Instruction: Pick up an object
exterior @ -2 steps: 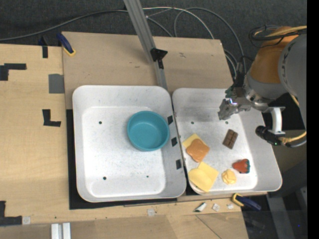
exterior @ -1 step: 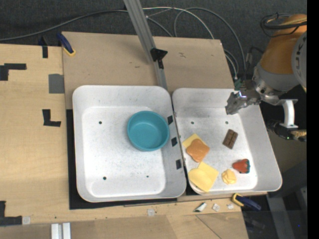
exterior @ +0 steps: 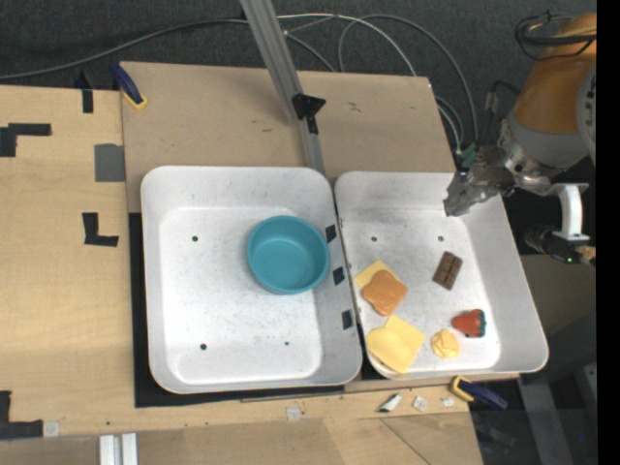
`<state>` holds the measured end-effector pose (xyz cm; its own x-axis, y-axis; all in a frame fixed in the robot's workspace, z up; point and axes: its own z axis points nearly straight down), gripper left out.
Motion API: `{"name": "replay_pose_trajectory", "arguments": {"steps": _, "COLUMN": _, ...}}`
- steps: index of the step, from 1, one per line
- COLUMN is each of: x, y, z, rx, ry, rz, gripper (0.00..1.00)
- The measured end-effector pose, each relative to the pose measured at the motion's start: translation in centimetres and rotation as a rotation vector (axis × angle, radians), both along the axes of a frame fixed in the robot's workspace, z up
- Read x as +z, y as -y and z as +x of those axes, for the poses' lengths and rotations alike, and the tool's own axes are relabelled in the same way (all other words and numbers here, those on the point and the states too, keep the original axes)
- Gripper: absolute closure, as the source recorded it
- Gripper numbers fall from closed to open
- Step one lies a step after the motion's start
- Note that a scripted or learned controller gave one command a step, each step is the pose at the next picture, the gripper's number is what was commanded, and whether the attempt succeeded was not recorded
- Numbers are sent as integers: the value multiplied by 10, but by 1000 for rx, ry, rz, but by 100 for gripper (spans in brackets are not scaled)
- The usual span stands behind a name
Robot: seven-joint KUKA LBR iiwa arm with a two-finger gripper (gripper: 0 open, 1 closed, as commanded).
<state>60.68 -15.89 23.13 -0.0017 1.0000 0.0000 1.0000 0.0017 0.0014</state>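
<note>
Teal bowl [exterior: 287,253] in left bin [exterior: 174,201], tool [exterior: 459,201] over right bin [exterior: 387,197]

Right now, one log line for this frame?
tool over right bin far edge | nothing seen held | brown block nearest | blue bowl left bin

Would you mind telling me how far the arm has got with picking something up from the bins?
Done: nothing looks lifted. The blue bowl sits in the left bin; the brown block, toast piece, yellow slice and red item lie in the right bin. In hand: the tool is at the right bin's far edge, apart from them. Left: descending on one item, gripping and lifting.
</note>
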Motion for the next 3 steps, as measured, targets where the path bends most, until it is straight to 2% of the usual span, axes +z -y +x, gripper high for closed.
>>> {"name": "replay_pose_trajectory", "arguments": {"steps": 1, "x": -11, "y": -58, "z": 13, "rx": 5, "ry": -3, "rz": 1, "gripper": 100}}
{"name": "replay_pose_trajectory", "arguments": {"steps": 3, "x": -16, "y": -154, "z": 48, "rx": 6, "ry": -2, "rz": 2, "gripper": 100}}
